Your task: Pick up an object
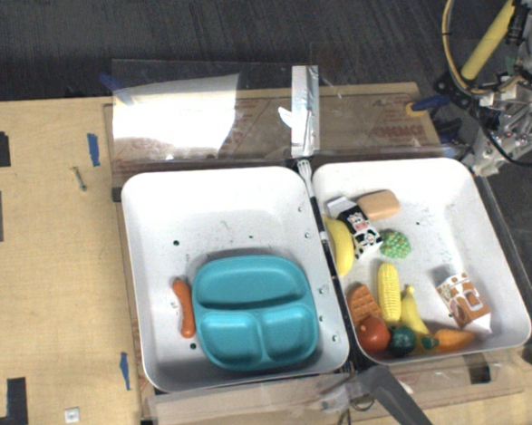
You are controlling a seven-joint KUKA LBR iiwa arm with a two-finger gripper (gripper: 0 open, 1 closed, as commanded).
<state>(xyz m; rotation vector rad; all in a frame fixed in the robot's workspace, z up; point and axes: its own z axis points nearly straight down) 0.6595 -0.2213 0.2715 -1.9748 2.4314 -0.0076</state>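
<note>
Sausage (184,306) lies alone in left bin (157,215), just beside teal tray (253,310): cleanest target. Right bin (438,200) has banana (339,245), corn (389,289) and tomato (375,336) crowded together; carton (463,298) sits apart. Gripper (506,131) hangs beyond that bin's far right corner, opening impossible to tell. Best approach is probably straight down, closing across the sausage's width.

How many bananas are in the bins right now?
2. One banana lies along the right bin's left wall, beside the cow-print carton. A smaller banana lies near the front, right of the corn cob. The front pile may hide more.
</note>
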